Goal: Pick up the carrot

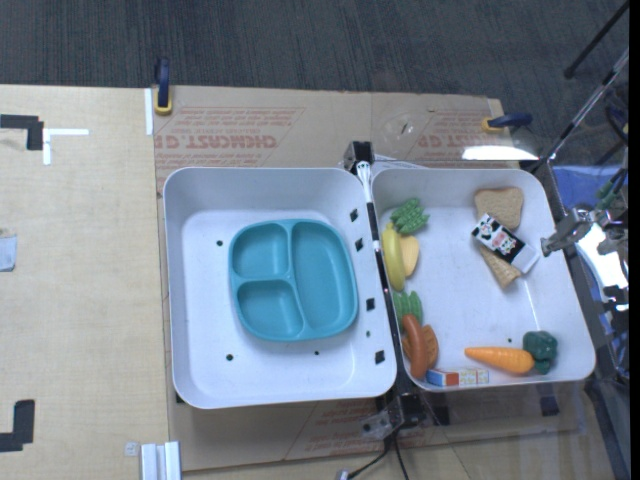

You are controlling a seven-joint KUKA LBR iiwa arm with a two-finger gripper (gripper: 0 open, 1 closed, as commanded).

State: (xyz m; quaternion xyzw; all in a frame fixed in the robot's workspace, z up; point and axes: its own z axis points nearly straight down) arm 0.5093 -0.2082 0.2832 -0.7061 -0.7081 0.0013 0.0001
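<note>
Carrot (499, 359) seemingly apart from tool (562, 236)

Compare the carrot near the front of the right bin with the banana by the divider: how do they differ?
The carrot is orange with a dark green top at its right end; the banana is pale yellow, with a separate leafy green piece lying above it. The carrot lies crosswise, tapering leftward; the banana runs lengthwise along the bin's left wall. The carrot sits out on open floor; the banana hugs that wall. Both lie flat in the right bin.
</note>
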